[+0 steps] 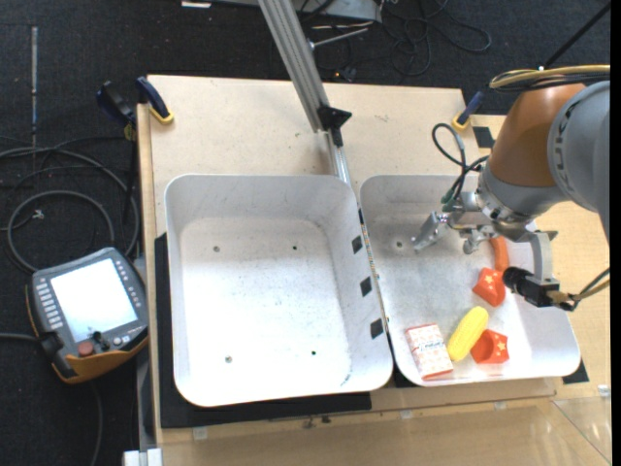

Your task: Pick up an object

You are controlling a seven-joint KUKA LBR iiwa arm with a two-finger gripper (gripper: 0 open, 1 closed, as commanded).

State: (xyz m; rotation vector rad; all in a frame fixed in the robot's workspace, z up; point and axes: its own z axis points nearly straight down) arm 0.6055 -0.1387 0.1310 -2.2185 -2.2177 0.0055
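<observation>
The right bin holds several small objects. An orange carrot-like piece lies by the right wall. Below it sits a red wedge. Near the front wall are a yellow corn-like piece, a second red piece and a small white and red box. My gripper hangs over the upper middle of this bin, just left of the orange piece. Its fingers are spread open and nothing shows between them.
The left bin lies beside the right one, and a raised divider separates them. A metal pole slants in from the top to the bins' back edge. A teach pendant lies off the bench at left.
</observation>
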